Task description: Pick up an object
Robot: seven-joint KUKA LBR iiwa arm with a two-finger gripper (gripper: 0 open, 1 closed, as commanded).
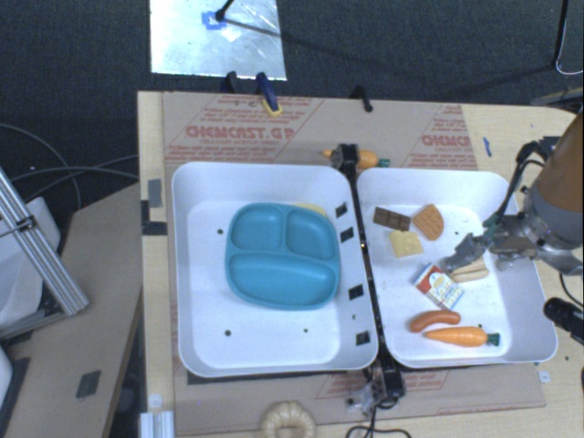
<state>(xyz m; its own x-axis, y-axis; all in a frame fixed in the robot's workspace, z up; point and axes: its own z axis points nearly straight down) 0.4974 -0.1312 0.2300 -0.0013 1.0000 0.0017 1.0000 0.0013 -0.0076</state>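
From above, the tabletop (411, 121) carries two shallow white bins side by side. The left bin (196, 272) holds a blue divided plate (281, 254) lying flat near its middle, with a small yellowish thing peeking out at the plate's far edge, too hidden to name. The right bin (520, 327) holds the loose items: a brown chocolate-like bar (392, 218) and a round tan cookie (428, 221) at the far side, a pale yellow cheese-like square (406, 244) just near of them, a small red and white packet (439, 287) in the middle, and a sausage (434, 320) lying beside a carrot (460, 337) at the near side. The arm comes in from the right, and its tool (467, 255) sits low over the right bin, just right of the cheese square and just far of the packet. A pale tan wedge (470, 271) lies right at the tool's tip, touching or nearly so; whether the tool's jaws are apart or together cannot be told here, nor whether they grip the wedge. A yellow and blue clamp (266, 94) sits at the tabletop's far edge.
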